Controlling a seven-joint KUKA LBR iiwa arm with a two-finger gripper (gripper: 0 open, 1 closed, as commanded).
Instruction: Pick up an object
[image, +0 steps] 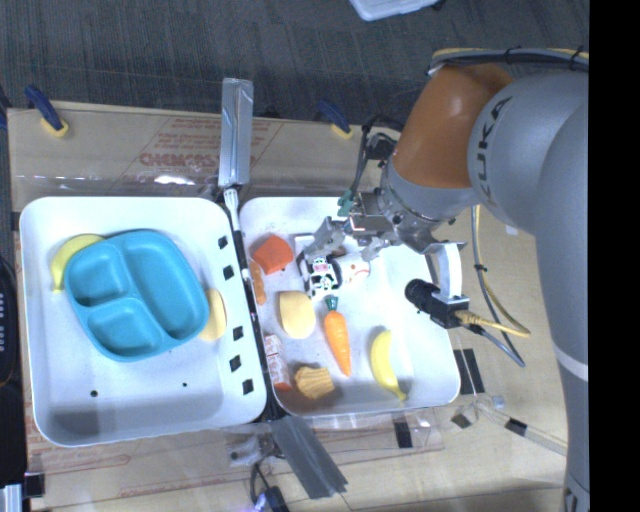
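Using the carrot (338, 341) as the anchor, since it sits about mid right bin (430, 345), tip pointing toward the near edge. Nearest the camera, a muffin-looking thing (312, 381) lies just to the carrot's near-left, and a banana (384, 360) lies just to its right, roughly parallel to it. Touching or almost touching the carrot's left side at its top end is a pale yellow lump (295, 313), can't tell what food it's meant to be.

Going farther back from the carrot: a small black-and-white toy (320, 277) sits just beyond its green top. The gripper (333, 243) is right above that toy, a bit farther back still, hanging low over the bin. Whether it's spread or pinched together, honestly can't tell, too much clutter and metal there. Nothing visibly sits between its tips. An orange-red piece (271, 254) is to the far-left of the carrot, beside the gripper near the divider.

Way left of the carrot, the other bin (130, 400) has a blue tray (135, 292) with yellow bits poking out from under both ends.
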